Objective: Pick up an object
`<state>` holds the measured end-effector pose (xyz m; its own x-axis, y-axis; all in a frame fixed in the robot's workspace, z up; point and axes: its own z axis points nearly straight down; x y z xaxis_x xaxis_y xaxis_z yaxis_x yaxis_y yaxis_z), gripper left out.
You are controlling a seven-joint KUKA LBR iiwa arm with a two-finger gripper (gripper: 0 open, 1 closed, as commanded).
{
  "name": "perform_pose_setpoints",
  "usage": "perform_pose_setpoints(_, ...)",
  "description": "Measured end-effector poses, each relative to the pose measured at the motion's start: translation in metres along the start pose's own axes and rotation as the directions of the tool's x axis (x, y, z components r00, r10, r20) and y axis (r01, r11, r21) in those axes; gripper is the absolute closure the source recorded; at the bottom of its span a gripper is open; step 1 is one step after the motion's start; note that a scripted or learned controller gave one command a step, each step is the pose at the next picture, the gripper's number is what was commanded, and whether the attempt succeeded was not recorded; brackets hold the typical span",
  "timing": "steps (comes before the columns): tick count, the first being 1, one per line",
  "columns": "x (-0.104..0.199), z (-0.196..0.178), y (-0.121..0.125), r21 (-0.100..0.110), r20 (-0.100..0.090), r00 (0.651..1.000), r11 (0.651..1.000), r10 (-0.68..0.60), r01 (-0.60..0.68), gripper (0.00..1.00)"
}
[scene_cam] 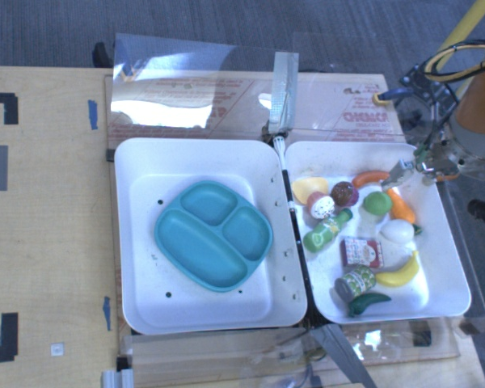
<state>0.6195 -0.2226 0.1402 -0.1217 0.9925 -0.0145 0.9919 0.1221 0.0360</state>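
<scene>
Camera view looks down on two white bins side by side. The left bin (137,297) holds a teal divided plate (214,234). The right bin (449,297) holds the clutter of toy food — any piece of it could serve as the object to pick.

The gripper (406,170) hangs at about two o'clock over the right bin, just above its upper rim, with the orange-banded arm (473,107) behind it at the view's right. Nothing sits between the fingers that I can make out, and whether they are spread or closed I cannot tell: they are small and blurred against the cables.

Nearest to it lie an orange carrot-like piece (370,179) and a green round fruit (377,203), at about eight o'clock from the gripper. Farther down the bin are a white egg (398,232), a red packet (361,253), a banana (401,273), a small can (355,283) and a green bottle (326,231).

By my judgement the task is at its start — no object is lifted, all rest on the bin floor. Left to do: descend, close on one piece, raise it.
</scene>
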Motion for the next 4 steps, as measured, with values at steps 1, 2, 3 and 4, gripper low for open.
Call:
perform_pose_setpoints(1,0.003,0.011,-0.004,0.016,-0.012,0.999,0.999,-0.038,0.038,0.0)
perform_pose_setpoints(2,0.01,0.053,0.012,0.021,-0.026,0.993,0.993,-0.113,0.113,0.0)
perform_pose_setpoints(3,0.007,0.045,0.012,0.021,-0.017,0.993,0.993,-0.115,0.115,1.0)
perform_pose_setpoints(4,0.097,-0.075,0.018,0.022,-0.016,0.989,0.989,-0.144,0.144,1.0)
